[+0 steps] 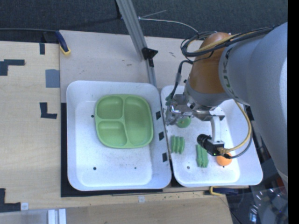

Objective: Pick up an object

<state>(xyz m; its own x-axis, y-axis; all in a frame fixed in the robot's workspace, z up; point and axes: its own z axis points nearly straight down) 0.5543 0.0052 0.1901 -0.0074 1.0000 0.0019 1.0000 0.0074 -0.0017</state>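
Camera view from above: end effector [180, 118] low in the right bin [243, 171], over a green piece [183, 122]; its grip I cannot tell. Green sticks [177, 144] lie just below it.

We see light wooden bench [28, 143], dark tape marks on left part. Two shallow white plastic bins directly on it, side by side, touching: left bin [77, 139], right bin [243, 171]. We note blue-and-yellow clamp [63, 43] at bench's far edge.
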